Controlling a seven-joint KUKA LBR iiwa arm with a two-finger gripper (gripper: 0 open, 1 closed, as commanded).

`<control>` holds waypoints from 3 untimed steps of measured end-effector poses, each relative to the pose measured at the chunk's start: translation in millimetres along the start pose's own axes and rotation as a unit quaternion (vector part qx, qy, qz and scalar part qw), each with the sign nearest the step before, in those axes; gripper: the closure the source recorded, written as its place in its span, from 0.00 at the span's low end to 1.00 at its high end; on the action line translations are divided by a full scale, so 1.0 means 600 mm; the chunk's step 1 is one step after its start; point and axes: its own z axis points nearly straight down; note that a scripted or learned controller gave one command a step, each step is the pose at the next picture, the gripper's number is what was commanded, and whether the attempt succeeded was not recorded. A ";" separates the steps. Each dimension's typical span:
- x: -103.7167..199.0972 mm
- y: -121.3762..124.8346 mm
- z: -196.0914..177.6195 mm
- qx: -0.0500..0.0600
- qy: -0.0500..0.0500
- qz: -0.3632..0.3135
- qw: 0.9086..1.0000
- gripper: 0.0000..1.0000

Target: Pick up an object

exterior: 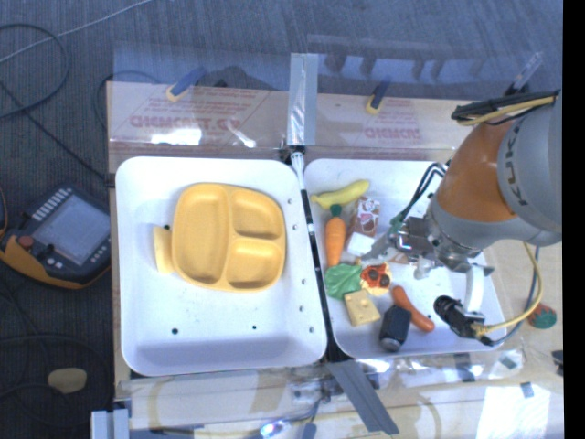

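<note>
Arm over right bin (484, 311), gripper (399, 242) low among the toy food; can't tell whether the fingers are apart or closed.
Landmark is the big carrot (335, 240): one banana (341, 194) behind it, one green leafy piece (343, 280) and one cheese wedge (361, 309) in front, one small carrot (412, 308) and one dark cylinder (395, 326) front-right, possibly a can. Left bin (137, 337) holds one yellow divided plate (228, 236).

Left bin (137, 337) holds a yellow divided plate (227, 236) — handheld pendant (59, 236) on floor.
</note>
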 end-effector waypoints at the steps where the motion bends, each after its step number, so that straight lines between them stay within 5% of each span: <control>1: 0.023 0.120 0.070 -0.006 -0.001 -0.068 0.998 0.00; 2: -0.017 0.113 -0.008 -0.001 -0.001 0.028 1.000 0.00; 3: 0.040 0.216 0.059 0.007 -0.003 0.003 1.000 0.00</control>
